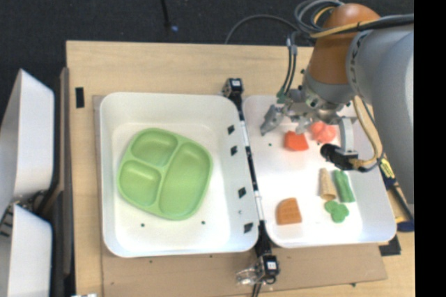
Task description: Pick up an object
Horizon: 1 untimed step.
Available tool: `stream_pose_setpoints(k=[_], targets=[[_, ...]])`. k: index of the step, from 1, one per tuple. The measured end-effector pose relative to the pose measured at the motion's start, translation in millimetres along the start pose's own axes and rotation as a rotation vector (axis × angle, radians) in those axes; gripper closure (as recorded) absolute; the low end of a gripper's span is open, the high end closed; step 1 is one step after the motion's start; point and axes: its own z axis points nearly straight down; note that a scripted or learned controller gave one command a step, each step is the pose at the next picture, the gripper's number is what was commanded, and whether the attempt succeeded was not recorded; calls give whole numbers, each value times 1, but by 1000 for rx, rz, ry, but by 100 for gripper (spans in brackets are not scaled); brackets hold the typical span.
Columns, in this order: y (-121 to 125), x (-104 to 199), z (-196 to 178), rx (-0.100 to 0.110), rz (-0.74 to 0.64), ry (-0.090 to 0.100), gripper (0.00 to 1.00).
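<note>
Several small objects lie in the right bin (362,233): an orange-red block (296,141), a pink piece (323,130), a tan cylinder (325,183), a green stick (342,185), a green lump (337,211) and a brown wedge (288,211). My gripper (286,119) hangs over the bin's upper left part, fingers spread open. One grey finger (270,120) points left of the orange-red block. Nothing sits between the fingers. The pink piece is partly hidden by the wrist.
The left bin (111,233) holds a green divided plate (164,173). A black divider with clips (245,162) runs between the bins. Cables (355,156) trail from the wrist over the right bin's right side. The arm's orange band (334,44) looms above the back edge.
</note>
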Motion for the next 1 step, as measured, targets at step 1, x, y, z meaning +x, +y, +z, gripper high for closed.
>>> stream_pose_setpoints(k=[1], targets=[[6,-4,37,-19,4,-7,0]])
